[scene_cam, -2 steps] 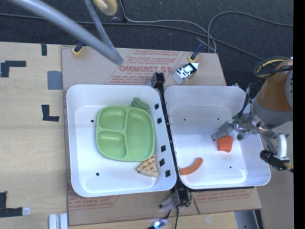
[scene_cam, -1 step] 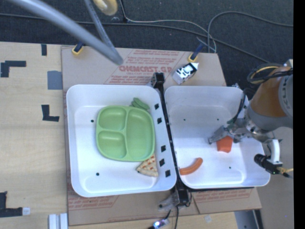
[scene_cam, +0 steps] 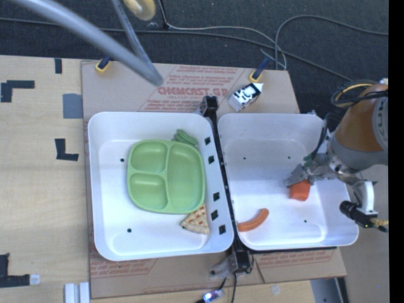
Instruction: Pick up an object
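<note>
Camera view looks down on the bench (scene_cam: pixel 38 169), where a sheet of printed cardboard (scene_cam: pixel 189 87) carries the two white bins. The left bin (scene_cam: pixel 104 188) holds a green divided plate (scene_cam: pixel 166 177) near its middle, with a darker green leafy piece (scene_cam: pixel 185 136) poking out at the plate's far edge and a pizza slice (scene_cam: pixel 197 220) lying just beside the plate's near right corner. The right bin (scene_cam: pixel 265 131) holds a small orange block (scene_cam: pixel 300 190) toward its right side and an orange sausage-shaped piece (scene_cam: pixel 252 220) lying near the front left, well apart from the block.

The arm (scene_cam: pixel 363 128) comes in from the right, its orange band above the wrist, and reaches down into the right bin. The gripper (scene_cam: pixel 302 177) sits low over the orange block, its tip touching or almost touching the block's top edge on the far side. Whether the claw is open, closed or gripping the block cannot be told from this angle; the block appears to rest on the bin floor directly beneath and slightly nearer than the claw.
</note>
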{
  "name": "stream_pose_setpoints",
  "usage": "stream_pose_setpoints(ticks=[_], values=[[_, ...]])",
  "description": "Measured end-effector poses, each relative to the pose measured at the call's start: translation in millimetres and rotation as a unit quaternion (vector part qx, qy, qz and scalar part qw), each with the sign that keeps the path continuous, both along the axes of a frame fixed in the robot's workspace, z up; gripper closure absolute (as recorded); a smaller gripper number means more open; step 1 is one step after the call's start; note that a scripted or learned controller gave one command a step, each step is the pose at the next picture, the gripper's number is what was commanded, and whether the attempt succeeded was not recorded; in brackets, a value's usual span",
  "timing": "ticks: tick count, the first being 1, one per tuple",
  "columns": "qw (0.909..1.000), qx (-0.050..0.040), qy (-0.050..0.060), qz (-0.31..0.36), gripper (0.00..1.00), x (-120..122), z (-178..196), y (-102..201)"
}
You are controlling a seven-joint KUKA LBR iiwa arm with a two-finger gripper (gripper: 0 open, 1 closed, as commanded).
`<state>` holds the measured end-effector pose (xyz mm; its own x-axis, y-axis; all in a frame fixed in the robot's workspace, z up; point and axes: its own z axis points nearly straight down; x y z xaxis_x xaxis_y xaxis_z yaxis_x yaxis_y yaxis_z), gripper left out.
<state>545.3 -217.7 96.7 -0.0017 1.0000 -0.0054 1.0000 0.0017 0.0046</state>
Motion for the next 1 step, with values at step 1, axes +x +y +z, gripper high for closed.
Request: stream_pose_setpoints(ticks=[1], values=[[1.0,0.0022,0.001,0.0,1.0,10.1,48.3,0.4]])
